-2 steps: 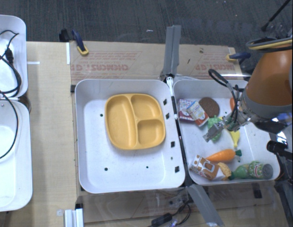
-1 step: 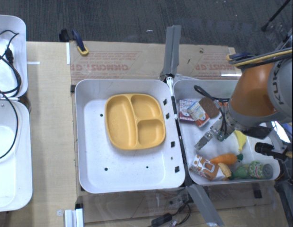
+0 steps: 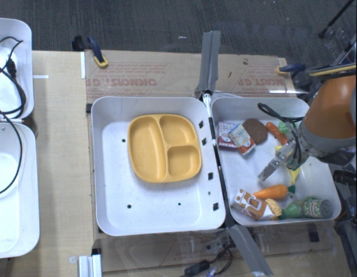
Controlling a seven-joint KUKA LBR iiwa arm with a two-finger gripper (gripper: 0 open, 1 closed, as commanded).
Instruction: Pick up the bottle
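The bottle (image 3: pixel 307 208) is green with a pale label and lies on its side in the front right corner of the right bin (image 3: pixel 328 180). My gripper (image 3: pixel 275 165) hangs over the middle of that bin, pointing down and to the left. It is up and to the left of the bottle, well apart from it, just above an orange carrot (image 3: pixel 271 192). I see nothing held in it. The grey arm with its orange band (image 3: pixel 335 111) comes in from the right and covers part of the bin's back right.
A printed carton (image 3: pixel 250 205) lies left of the bottle at the bin's front. A snack packet (image 3: pixel 232 135), a brown oval piece (image 3: pixel 258 130) and small orange and green items (image 3: pixel 277 130) sit at the back. The left bin (image 3: pixel 109 201) holds a yellow divided plate (image 3: pixel 165 148).
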